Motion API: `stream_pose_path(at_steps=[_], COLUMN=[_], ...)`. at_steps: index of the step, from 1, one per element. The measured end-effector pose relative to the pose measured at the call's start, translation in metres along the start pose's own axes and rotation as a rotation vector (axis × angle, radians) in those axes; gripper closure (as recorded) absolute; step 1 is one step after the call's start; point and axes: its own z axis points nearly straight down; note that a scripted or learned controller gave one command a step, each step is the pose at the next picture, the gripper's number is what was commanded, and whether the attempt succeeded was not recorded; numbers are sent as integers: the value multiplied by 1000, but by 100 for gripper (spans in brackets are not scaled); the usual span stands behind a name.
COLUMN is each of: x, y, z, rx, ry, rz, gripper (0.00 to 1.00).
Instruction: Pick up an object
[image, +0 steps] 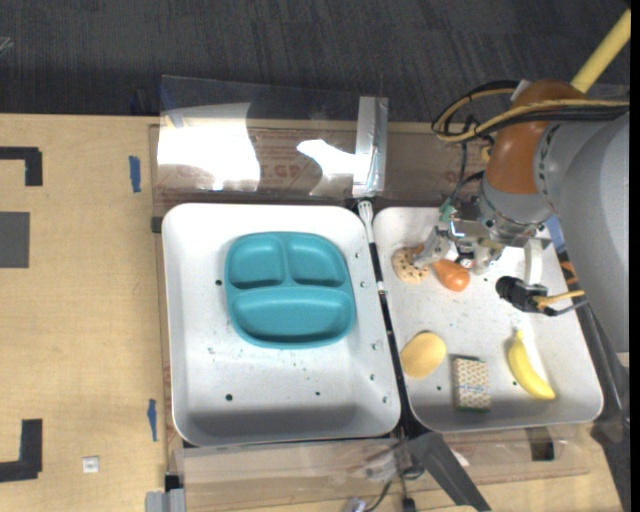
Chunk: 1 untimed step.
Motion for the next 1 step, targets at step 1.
stream_pose_path(at_steps=[1], x=[-29], y=[-48], z=[-17], rx=[-37], ry=[6], rz=[-48], gripper=[0])
